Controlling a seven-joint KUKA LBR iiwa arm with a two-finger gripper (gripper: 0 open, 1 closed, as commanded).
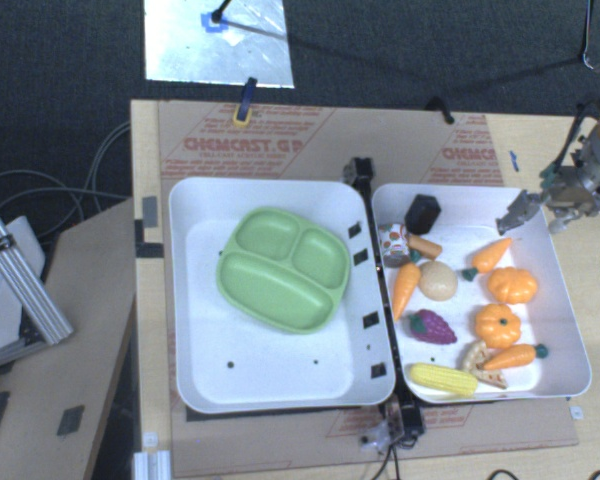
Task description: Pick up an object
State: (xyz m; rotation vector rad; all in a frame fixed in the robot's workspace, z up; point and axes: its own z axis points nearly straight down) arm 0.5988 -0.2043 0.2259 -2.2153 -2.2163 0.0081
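1. The bench (310, 133) is topped with a tan printed cardboard sheet and stands on dark grey carpet; a shiny square metal plate (218, 28) lies on the floor beyond its far edge.
2. Two shallow white plastic bins sit side by side, edges touching: the left bin (195, 298) and the right bin (560, 318).
3. The left bin holds a pale green, smooth, three-compartment plastic plate (283, 268), lying flat near its far half.
4. The right bin carries the small toy foods: two glossy orange pumpkins (512, 286), several tapered orange carrots (405, 288), a bumpy purple grape bunch (432, 326), a yellow corn cob (442, 378) at the near edge, a round beige ball (439, 282) and a black block (422, 211) at the far left corner.
5. The grey metal gripper (525, 211) hangs over the right bin's far right corner, above a carrot; whether the jaws are released or clenched cannot be told, and nothing is seen in them.
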